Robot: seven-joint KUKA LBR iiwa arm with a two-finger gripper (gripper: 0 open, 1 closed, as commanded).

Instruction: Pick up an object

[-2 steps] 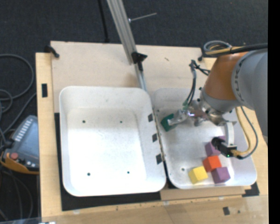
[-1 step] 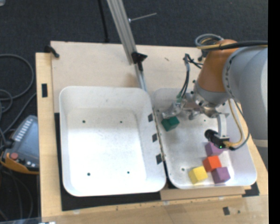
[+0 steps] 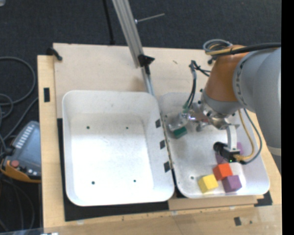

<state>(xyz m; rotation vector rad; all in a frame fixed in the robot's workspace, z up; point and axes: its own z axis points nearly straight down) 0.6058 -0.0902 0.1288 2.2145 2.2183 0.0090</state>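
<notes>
My gripper [image 3: 178, 123] hangs over the left part of the right bin [image 3: 196, 153], close to the wall it shares with the left bin. A small green object [image 3: 179, 130] sits right at the gripper's tip; whether it is held or just lies below I cannot tell. In the right bin's front corner lie a yellow block [image 3: 208, 182], an orange block [image 3: 223, 171] and a purple block [image 3: 232, 182], packed close together. Another purple piece [image 3: 220, 157] peeks out behind the orange block, partly hidden by cables.
The left bin [image 3: 112, 146] stands beside the right one. An aluminium post [image 3: 130, 28] rises at a slant behind the bins. The arm's grey body and orange band [image 3: 225, 77] cover the right bin's back right. Cables and a pendant lie on the floor at left.
</notes>
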